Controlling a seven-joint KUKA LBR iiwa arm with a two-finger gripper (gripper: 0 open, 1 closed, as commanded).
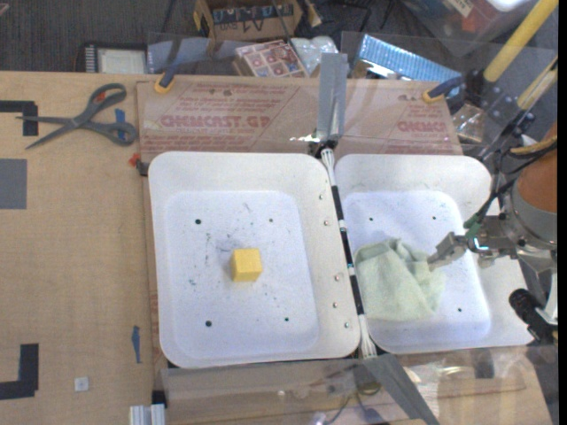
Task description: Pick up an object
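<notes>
Gripper (pixel 440 253): low in the right bin (pixel 461 173), tips at the cloth's edge; how wide the jaws stand, I cannot tell.
Cloth (pixel 396 283): pale green, crumpled, right bin.
Advice: press into a thick fold, then close.

1. We see the arm (pixel 538 204) entering from the right edge of the camera view, its orange band showing just above the grey wrist.
2. The wrist sits low and roughly level, pointing toward the left.
3. The gripper (pixel 440 251) extends from the wrist at a slight downward slant, its tip well left of the wrist body.
4. We can make out one slim grey finger (pixel 446 248) at the tip; the view is too blurred for us to separate it from its partner.
5. Dark cables (pixel 501 177) loop beside the wrist along the arm.
</notes>
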